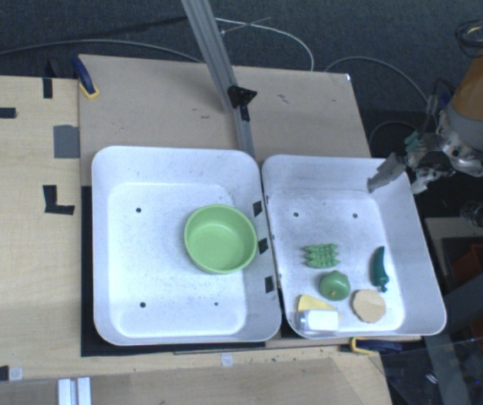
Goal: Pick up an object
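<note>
Where tool (391,174) hovers, grip unclear: pea pod (321,255), green bowl (219,239) well apart.

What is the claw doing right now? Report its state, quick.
Claw: at the upper right corner of the right white plastic bin, with nothing visible between its tips; open or closed cannot be told.

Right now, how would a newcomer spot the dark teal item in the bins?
Look in the right bin, along its right wall. The teal pepper lies there, slim, dark and curved, above the round tan piece. It is darker and narrower than the green items to its left.
</note>
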`<state>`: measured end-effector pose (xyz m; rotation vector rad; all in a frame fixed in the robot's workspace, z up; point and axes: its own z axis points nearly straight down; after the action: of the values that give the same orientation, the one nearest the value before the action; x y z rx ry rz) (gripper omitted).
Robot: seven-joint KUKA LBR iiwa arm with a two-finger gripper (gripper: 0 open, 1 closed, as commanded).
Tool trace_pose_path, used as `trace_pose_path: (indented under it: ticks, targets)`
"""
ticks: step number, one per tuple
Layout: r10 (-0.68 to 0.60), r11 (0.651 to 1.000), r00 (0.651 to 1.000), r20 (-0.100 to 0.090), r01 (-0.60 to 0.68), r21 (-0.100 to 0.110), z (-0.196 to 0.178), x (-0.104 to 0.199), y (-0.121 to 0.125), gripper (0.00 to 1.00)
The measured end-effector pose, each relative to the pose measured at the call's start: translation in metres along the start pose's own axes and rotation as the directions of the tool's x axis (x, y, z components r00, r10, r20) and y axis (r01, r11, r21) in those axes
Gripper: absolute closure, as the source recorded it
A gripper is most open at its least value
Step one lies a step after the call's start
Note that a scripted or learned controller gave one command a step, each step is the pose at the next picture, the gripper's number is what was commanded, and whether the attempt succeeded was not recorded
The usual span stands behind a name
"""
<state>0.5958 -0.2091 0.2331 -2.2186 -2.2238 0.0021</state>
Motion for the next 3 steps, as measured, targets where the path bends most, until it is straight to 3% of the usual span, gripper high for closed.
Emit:
trace_pose_path:
  ticks: [1,3]
  targets:
    - [0.0,1.0,1.0,0.0,0.0,0.0,0.0,0.0,0.0,0.0]
    - [0.001,1.0,1.0,-0.002,-0.001,0.008,0.125,0.012,-0.002,0.0]
